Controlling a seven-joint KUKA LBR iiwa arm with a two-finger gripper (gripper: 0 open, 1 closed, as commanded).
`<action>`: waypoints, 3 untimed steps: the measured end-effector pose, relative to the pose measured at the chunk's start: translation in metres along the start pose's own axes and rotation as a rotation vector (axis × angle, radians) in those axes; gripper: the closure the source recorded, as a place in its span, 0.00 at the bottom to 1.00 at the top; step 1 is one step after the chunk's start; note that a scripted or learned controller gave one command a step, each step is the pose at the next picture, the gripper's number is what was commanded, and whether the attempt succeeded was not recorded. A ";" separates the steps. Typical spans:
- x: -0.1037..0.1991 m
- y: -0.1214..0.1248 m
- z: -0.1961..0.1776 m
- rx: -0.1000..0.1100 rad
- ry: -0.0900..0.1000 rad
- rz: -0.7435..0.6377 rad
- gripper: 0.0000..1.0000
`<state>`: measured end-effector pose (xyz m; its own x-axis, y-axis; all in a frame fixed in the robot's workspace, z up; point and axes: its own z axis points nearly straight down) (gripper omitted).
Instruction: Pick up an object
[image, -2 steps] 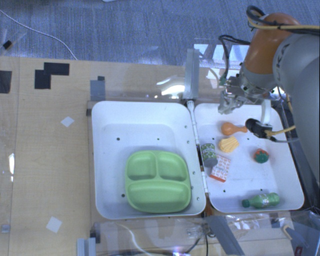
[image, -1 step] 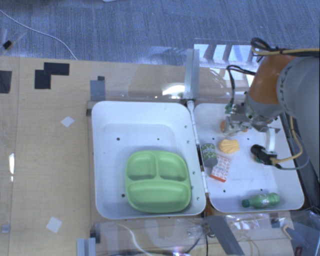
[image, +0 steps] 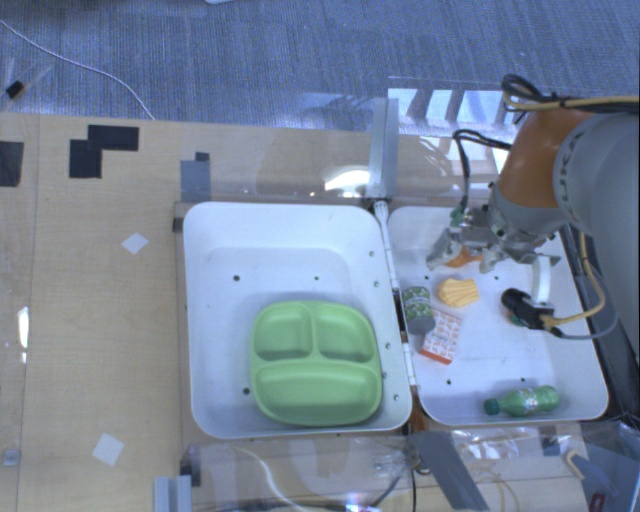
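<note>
gripper (image: 466, 250) low in the right bin (image: 590, 385) above an orange object (image: 459, 260) (jaws' state unclear)

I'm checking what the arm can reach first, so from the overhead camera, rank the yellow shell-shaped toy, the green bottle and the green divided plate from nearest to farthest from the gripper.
1. Yellow shell-shaped toy: right bin, just below the gripper.
2. Green bottle: right bin, lying near its front edge.
3. Green divided plate: left bin, across the divider.
</note>
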<state>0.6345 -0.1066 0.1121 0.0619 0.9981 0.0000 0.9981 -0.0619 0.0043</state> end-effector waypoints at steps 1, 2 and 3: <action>-0.017 -0.035 0.024 -0.005 -0.001 -0.280 0.00; -0.013 0.006 0.025 -0.002 0.000 0.140 0.00; -0.015 -0.036 0.024 -0.004 0.000 0.068 0.00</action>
<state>0.5981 -0.1189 0.0882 0.1294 0.9916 0.0003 0.9916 -0.1294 0.0081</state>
